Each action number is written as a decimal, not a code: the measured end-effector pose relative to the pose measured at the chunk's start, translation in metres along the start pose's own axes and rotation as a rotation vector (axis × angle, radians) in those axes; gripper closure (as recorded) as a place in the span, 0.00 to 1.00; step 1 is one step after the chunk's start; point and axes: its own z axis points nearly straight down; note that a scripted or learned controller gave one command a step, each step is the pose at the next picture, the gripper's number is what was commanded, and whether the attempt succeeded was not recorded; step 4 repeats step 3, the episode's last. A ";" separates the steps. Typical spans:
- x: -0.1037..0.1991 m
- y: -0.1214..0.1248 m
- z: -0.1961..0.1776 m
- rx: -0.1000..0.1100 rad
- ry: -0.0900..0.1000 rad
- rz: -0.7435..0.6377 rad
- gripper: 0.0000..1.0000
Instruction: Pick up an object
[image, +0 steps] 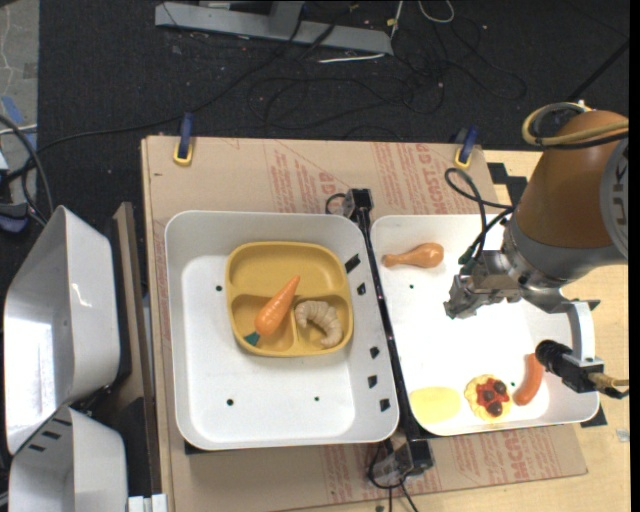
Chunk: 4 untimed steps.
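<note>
- Two shallow white bins are seen side by side on the bench: the left bin (200, 400) and the right bin (430, 360)
- A yellow divided plate (240, 270) is held in the left bin, set toward its upper middle
- A toy carrot (277, 307) is laid in the plate with its long axis on a diagonal, the narrow tip pointed up and to the right and the green-capped thick end down and to the left
- A pale toy shrimp (321, 320) is curled in the plate's lower right compartment, just beside the carrot
- A toy chicken drumstick (414, 257) is found near the top of the right bin, its long axis nearly level, the meaty end to the right and the bone end to the left
- Along the right bin's lower edge a flat yellow piece (435, 403), a small toy pizza (488, 394) and a red sausage (529, 379) are lined up; the sausage is tilted, its upper end to the right
- The gripper (466, 296) is positioned over the middle of the right bin, below the drumstick and apart from it
- Whether the jaws are released or clenched cannot be told; nothing is seen between them
</note>
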 end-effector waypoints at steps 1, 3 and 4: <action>0.054 0.016 -0.009 -0.004 0.000 -0.001 1.00; 0.163 0.047 -0.010 -0.004 0.000 -0.001 1.00; 0.163 0.047 -0.010 -0.004 0.000 -0.001 1.00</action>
